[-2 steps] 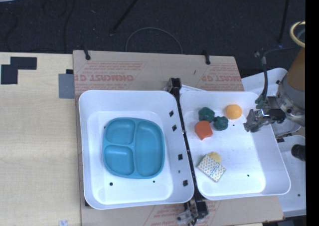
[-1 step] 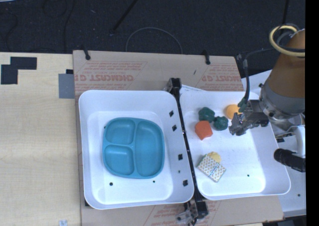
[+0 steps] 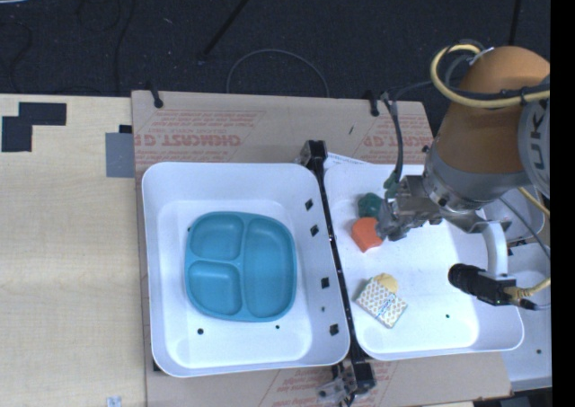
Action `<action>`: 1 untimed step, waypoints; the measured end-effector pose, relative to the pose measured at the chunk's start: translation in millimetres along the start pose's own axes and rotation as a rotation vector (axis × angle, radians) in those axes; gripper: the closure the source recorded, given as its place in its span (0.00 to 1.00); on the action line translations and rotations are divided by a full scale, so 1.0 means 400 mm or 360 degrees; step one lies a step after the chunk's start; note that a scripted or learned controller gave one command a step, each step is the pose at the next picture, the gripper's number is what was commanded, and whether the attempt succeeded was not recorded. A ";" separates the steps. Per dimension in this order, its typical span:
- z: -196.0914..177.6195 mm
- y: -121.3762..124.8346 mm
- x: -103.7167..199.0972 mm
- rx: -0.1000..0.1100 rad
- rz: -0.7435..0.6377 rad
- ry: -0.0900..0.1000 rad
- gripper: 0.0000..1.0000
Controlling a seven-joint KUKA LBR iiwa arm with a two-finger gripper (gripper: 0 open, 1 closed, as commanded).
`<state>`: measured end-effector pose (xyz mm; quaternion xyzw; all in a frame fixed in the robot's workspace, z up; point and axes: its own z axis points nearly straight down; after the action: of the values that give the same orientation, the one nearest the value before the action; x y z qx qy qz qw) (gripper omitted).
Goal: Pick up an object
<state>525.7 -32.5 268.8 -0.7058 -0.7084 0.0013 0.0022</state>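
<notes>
An orange object (image 3: 365, 234) lies in the right bin (image 3: 431, 329) near its left wall. Just behind it sits a dark green object (image 3: 368, 205). A white patterned packet (image 3: 382, 304) with a yellow piece (image 3: 386, 282) at its top lies nearer the front of the same bin. My gripper (image 3: 392, 225) hangs low over the bin, right beside the orange and green objects, its dark body touching or nearly touching them. Nothing shows between its fingers.
The left bin (image 3: 171, 194) holds a blue divided plate (image 3: 241, 264). A black divider (image 3: 328, 252) runs between the bins. A black cylindrical part (image 3: 481, 285) with cables juts over the right bin's right side. The big orange arm body (image 3: 494, 118) looms above.
</notes>
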 end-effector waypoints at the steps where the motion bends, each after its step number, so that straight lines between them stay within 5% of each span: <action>1: 0.050 0.004 0.135 0.0003 -0.0001 0.0001 1.00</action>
<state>527.0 21.6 249.0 -0.7057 -0.7085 0.0017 0.0030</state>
